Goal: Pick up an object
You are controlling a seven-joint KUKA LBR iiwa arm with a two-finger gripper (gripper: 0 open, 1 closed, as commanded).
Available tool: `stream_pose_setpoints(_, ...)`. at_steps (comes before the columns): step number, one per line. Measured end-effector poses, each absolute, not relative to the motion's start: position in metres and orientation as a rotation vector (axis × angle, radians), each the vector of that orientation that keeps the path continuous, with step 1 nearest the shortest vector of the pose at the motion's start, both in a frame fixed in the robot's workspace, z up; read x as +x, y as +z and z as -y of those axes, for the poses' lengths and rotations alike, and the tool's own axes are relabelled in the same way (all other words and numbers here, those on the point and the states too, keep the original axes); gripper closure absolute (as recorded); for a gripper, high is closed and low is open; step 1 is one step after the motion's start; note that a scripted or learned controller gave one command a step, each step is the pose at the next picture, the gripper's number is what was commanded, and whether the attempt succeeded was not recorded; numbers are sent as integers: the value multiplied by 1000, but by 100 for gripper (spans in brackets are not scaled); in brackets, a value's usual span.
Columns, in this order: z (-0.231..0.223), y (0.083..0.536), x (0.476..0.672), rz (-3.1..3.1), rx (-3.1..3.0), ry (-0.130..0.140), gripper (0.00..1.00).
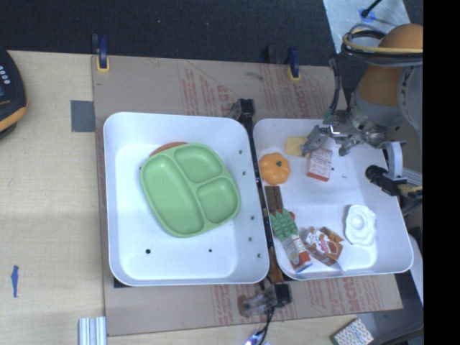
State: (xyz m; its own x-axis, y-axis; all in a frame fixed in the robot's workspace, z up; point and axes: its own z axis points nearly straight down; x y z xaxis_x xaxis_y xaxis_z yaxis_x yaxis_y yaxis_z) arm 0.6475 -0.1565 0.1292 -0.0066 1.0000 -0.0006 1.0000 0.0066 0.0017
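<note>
Two shallow white bins are seen side by side: the left bin (122,192) and the right bin (388,254). One green divided plate (190,189) with three compartments is laid in the left bin, with a sliver of something orange just visible under its far edge. Six small things are counted in the right bin: one orange pumpkin (274,169), one yellow block (294,146), one red-and-white packet (319,165), one white fried egg (359,224), one green-topped packet (289,237) and one red snack bag (325,246). The gripper (329,139) is placed over the far part of the right bin, its fingers spread apart, nothing grasped between them; the red-and-white packet, a small flat rectangle, is lying just beneath it
</note>
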Motion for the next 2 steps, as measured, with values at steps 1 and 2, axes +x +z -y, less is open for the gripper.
stream_pose_setpoints(1,158,90,599,-2230,2223,-10,0)
stream_pose_setpoints(2,164,115,657,-2225,2211,3,0)
